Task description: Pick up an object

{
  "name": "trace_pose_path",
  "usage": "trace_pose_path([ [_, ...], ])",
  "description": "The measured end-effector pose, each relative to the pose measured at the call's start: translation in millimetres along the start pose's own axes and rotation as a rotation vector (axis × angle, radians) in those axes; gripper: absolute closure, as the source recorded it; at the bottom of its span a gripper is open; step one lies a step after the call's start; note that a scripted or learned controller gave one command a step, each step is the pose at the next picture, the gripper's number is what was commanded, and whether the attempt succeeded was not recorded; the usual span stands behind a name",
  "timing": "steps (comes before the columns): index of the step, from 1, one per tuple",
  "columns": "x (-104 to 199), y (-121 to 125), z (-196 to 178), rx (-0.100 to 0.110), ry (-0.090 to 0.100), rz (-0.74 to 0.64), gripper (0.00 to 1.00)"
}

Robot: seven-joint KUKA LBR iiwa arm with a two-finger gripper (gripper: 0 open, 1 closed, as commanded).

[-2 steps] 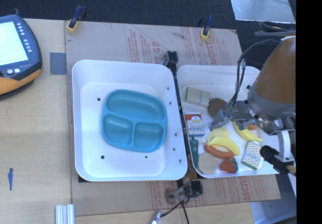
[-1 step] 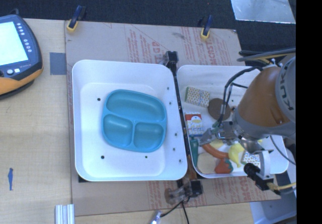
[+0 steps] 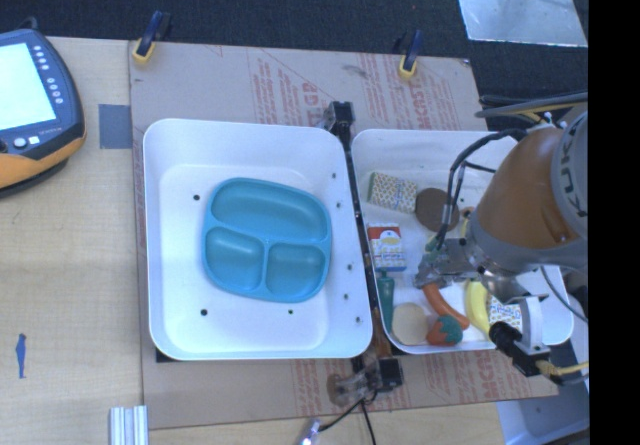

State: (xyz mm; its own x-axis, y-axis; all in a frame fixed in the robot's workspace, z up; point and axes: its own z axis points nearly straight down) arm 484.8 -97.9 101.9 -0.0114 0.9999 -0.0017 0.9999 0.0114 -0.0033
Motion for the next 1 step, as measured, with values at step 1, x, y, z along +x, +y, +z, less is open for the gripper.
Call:
trace_pose_path([
  [1,99.9,77.8,-90.5,0.0,0.004,0.006,1.0],
])
